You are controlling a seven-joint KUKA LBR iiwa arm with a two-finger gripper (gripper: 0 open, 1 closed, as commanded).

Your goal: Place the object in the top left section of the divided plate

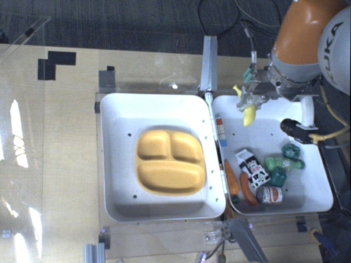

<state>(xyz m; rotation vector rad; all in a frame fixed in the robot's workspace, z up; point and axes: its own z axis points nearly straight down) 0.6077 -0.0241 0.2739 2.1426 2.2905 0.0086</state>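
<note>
The arm (329, 43) bears dark letters on its grey shell at the right edge, cut off, apparently "UKA". A carton (253, 169) in the right bin (323, 199) has black-and-white print, and a can (270, 195) has a label; both are too small to read.

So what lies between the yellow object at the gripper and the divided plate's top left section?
In the camera view: bare white floor of the right bin, the metal divider between the bins, then the plate's top right section. The banana hangs at the gripper.
</note>
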